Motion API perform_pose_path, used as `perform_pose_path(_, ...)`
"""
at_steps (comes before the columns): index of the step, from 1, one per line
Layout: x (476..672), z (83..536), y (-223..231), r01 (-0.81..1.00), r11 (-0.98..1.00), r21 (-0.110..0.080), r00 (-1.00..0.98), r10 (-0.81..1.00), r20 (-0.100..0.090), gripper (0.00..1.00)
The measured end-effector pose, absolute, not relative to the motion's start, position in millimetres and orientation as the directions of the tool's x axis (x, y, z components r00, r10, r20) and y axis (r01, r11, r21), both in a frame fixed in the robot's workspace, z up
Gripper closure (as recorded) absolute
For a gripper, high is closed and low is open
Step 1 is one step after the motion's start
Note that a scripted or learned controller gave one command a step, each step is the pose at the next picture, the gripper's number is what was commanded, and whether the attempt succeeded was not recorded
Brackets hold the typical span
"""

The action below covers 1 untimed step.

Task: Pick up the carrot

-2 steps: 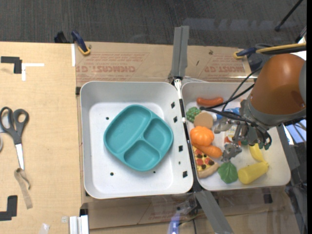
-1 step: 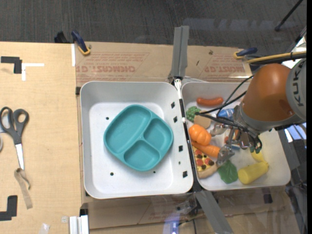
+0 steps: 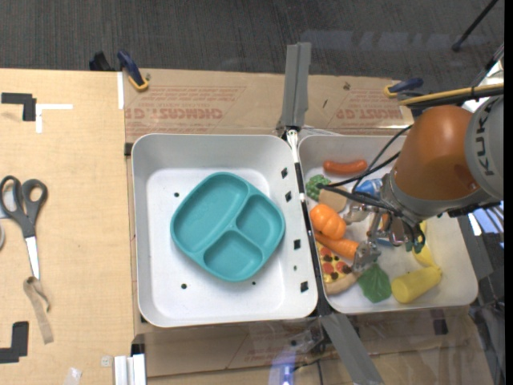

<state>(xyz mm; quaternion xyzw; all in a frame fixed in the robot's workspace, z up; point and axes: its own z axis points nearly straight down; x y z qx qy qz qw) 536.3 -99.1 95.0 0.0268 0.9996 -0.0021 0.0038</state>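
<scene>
The carrot (image 3: 340, 246) is a short orange stick lying at a slant near the left wall of the right bin (image 3: 457, 295), just below a round orange fruit (image 3: 328, 220). My gripper (image 3: 367, 253) hangs low over the bin's middle, its tip right beside the carrot's right end, touching it or nearly so. The arm's orange band (image 3: 433, 163) and a bundle of cables hide the wrist and part of the bin behind it. From this angle I cannot make out whether anything is held.
Packed around the carrot are a pizza slice (image 3: 335, 268), a green leaf (image 3: 374, 282), a yellow piece (image 3: 417, 284), a banana (image 3: 422, 253), a red sausage (image 3: 345, 166) and broccoli (image 3: 315, 187). A teal divided plate (image 3: 228, 225) lies in the left bin (image 3: 152, 215). Scissors (image 3: 24, 207) rest far left.
</scene>
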Motion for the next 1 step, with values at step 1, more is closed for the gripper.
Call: perform_pose_path(1, 536.7, 103.7, -97.8, 0.051, 0.999, -0.003, -0.999, 0.051, -0.008, 1.0)
